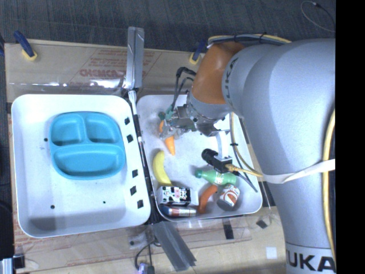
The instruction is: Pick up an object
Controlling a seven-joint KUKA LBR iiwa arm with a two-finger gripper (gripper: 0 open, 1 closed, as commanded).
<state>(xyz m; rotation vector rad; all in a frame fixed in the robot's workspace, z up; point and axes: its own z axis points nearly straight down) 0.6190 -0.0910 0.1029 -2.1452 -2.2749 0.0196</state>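
Gripper (171, 120) of the KUKA arm (285, 113) hangs low over the upper-left part of the right bin (245, 147), just above a small orange carrot (170, 145) — whether it's apart or together can't be told from this angle, as the wrist hides the business end. The carrot, judged the likely target, lies near the bin's left wall, just above a yellow banana (160, 167). Its long axis runs roughly up-down in the view, w/ the fat end toward the gripper and the taper pointing down at the banana. To do the pick well, the approach should be straight down and centred on the carrot's thick half, closing across the short width, not along its length — and kept clear of the banana and the wall. A blue divided plate (85, 143) sits in the left bin (23, 153), well apart.
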